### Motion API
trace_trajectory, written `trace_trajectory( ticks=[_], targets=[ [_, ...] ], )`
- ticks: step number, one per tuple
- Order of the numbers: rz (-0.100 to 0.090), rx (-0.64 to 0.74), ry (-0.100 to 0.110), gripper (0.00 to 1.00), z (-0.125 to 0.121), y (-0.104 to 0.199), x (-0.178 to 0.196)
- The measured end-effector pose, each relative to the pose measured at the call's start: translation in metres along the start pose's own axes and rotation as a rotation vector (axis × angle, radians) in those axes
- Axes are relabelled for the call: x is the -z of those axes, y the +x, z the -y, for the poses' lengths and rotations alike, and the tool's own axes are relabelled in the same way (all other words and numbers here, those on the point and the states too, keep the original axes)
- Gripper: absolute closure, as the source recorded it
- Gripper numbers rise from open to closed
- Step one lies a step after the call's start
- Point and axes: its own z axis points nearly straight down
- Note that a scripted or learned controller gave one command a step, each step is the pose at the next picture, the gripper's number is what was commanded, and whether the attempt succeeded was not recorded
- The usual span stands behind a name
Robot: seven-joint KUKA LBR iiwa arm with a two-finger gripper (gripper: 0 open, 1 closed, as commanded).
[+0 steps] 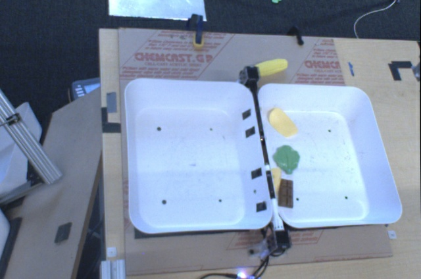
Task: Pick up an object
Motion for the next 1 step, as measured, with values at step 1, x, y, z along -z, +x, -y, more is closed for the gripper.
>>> trace_trajectory(
  ticks=[1],
  targets=[
    [-0.006,0.003,0.031,1.00,0.0029,0.0487,-0.1233]
  ],
)
